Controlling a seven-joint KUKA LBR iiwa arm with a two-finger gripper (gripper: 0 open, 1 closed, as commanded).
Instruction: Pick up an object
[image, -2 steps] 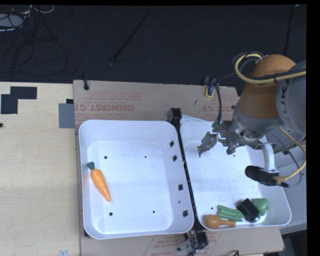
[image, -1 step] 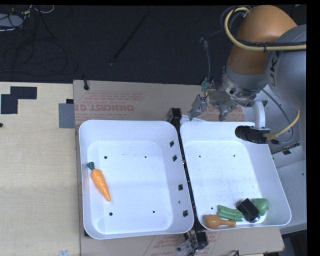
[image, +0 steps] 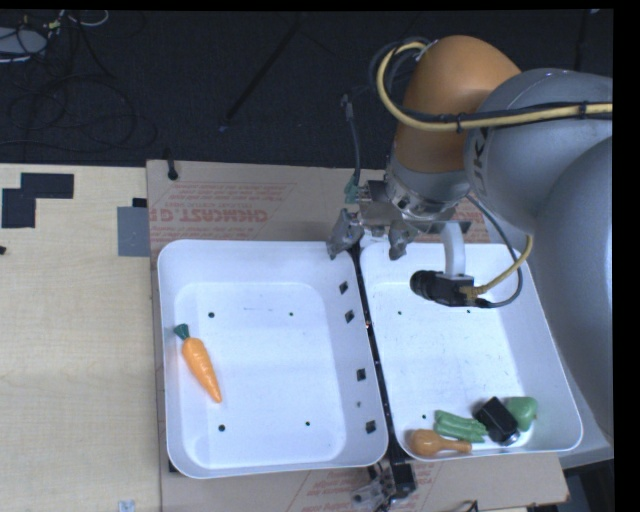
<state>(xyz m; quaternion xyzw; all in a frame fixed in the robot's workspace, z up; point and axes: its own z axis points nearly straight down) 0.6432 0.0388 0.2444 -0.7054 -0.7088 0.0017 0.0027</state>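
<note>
A toy carrot (image: 201, 368) lies in the left bin (image: 255, 462), close to its left wall, with its green top pointing up and away. It is far from the gripper (image: 368, 240). In the right bin (image: 560, 420), at the near right corner, four small things sit bunched together: a green bean pod (image: 459, 426), a black block (image: 497, 419), a green toy (image: 523, 408) behind the block, and a tan pear-shaped toy (image: 437, 443) against the near wall. The block touches the pod and the green toy. These are also well apart from the gripper.

The gripper hangs at the far end of the wall where the two bins meet. Its two fingers are spread apart with nothing between them. Above it sits the orange band (image: 455, 75) of the grey arm (image: 560, 170), with a yellow cable (image: 400, 108) looped around it.

The bins rest on a brown cardboard sheet (image: 250, 200) with red print, on a pale wooden bench (image: 70, 350). Behind the bench the room is dark, with thin wires (image: 60, 30) on a black floor.

The arm covers the right side of the view and hides part of the right bin's far edge. The green toy is too small to name.
</note>
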